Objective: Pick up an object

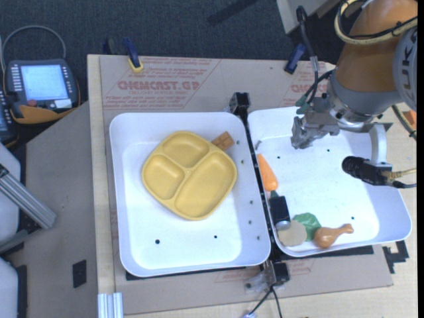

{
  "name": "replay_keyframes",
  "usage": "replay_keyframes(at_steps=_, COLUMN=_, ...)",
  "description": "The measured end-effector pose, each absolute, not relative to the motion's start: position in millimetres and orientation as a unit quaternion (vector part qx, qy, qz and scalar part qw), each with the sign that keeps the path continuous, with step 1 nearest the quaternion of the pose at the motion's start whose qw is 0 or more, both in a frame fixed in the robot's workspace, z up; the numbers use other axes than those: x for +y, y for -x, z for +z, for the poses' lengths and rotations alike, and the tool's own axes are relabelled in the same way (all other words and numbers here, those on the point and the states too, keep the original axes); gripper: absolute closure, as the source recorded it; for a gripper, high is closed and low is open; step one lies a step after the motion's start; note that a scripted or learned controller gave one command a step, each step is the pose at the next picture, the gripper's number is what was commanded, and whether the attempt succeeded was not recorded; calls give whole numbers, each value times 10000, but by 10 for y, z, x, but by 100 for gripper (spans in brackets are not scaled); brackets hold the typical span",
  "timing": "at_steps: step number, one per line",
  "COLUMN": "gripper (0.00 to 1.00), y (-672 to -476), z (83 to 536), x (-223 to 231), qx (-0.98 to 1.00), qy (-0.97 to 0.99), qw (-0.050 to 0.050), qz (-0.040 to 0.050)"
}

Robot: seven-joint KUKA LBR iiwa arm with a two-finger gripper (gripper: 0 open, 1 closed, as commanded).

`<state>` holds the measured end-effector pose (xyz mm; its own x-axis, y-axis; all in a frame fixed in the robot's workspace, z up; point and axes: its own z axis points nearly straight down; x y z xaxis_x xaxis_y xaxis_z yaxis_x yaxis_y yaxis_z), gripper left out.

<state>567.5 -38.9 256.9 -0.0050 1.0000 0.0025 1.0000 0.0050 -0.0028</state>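
Note:
My gripper [303, 140] hangs over the upper left part of the right bin [371, 197], and nothing shows between its fingers. An orange carrot [267, 172] lies along that bin's left wall, below and left of the gripper. Further down the same wall rests a black block [279, 209]. At the bin's front sit a pale round piece [291, 234], a green leafy piece [309, 221] and a brown drumstick [332, 233].
The left bin [132, 230] holds a yellow divided plate [189, 175] with a small brown block [222, 140] at its upper right edge. A black cable part [363, 169] hangs from the arm over the right bin's right side.

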Motion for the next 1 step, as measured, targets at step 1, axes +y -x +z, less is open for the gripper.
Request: replay_keyframes(at_steps=1, gripper=100, y=-5490, z=2415, x=164, qx=-7087, qy=7055, qw=22, qz=9)
